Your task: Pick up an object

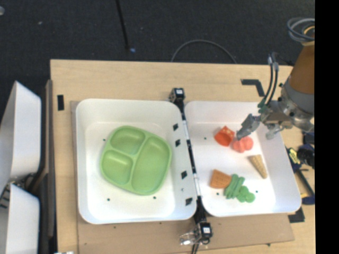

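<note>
The right white bin (pixel 280 194) holds several toy foods. A red-orange piece (pixel 224 136) lies near its middle, with a pink-red piece (pixel 243 145) just to its right. A tan cone (pixel 258 165) lies lower right of them. An orange wedge (pixel 220 180) and a green leafy piece (pixel 239 190) sit near the front. My gripper (pixel 250 127) reaches in from the right and hangs just above the pink-red piece, close to it or touching its top. Nothing is visibly lifted.
The left white bin (pixel 87 205) holds a green divided plate (pixel 135 159). A black clamped divider (pixel 186 157) runs between the bins. White boxes (pixel 24 136) stand at the left beyond the wooden bench edge. Cables hang by the arm's wrist (pixel 273 83).
</note>
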Controlling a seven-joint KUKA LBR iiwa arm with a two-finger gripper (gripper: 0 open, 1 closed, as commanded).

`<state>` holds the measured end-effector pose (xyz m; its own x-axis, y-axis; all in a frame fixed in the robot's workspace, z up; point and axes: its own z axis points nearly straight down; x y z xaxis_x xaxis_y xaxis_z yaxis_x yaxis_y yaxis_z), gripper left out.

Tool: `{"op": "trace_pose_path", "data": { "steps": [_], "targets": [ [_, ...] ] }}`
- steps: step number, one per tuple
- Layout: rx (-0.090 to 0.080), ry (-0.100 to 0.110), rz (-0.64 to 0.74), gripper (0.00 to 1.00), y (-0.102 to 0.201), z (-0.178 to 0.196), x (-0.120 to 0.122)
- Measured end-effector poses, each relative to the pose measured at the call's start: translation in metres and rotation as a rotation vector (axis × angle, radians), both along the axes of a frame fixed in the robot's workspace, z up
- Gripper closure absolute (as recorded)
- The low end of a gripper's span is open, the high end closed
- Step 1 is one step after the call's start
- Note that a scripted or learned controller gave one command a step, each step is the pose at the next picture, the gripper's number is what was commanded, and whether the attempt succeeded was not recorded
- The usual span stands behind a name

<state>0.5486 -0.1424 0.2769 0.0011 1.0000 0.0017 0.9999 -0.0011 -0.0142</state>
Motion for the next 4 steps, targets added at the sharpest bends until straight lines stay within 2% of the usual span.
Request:
{"op": "trace_pose_path", "data": {
  "steps": [1, 2, 4],
  "targets": [
    [-0.001, -0.01, 0.002, 0.0, 0.0, 0.005, 0.002],
    [-0.002, -0.006, 0.0, 0.0, 0.001, -0.041, 0.005],
    [0.0, -0.003, 0.0, 0.0, -0.001, -0.162, -0.016]
  ]
}}
